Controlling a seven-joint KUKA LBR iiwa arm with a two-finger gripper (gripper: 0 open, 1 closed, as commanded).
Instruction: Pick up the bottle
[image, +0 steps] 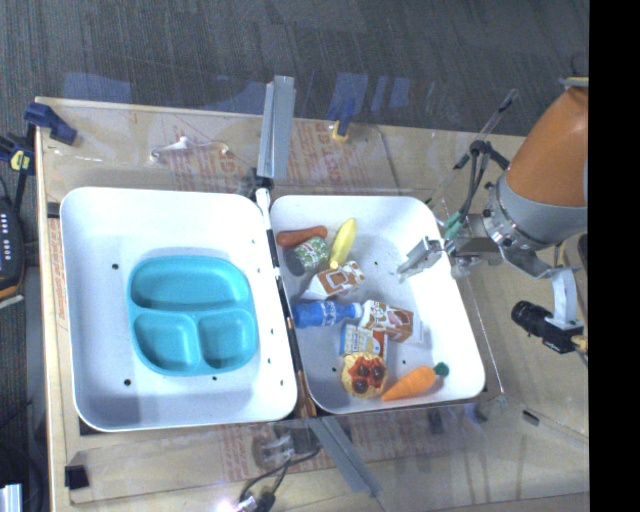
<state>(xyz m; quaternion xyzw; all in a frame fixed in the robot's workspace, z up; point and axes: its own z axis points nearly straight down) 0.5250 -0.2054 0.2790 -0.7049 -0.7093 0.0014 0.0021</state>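
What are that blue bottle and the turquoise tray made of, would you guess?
The bottle looks like glossy plastic: even blue colour, a white cap end, a soft sheen. The tray in the left bin seems moulded plastic, smooth and matte, with rounded compartment walls. Neither can be confirmed from sight alone.

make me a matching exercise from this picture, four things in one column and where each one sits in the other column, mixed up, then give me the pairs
Things:
1. bottle
2. carrot
3. banana
4. blue tray

Places:
A. in the left bin
B. near corner of the right bin
C. far part of the right bin, beside the sausage
D. lying against the right bin's left wall

Pairs: 1-D, 2-B, 3-C, 4-A
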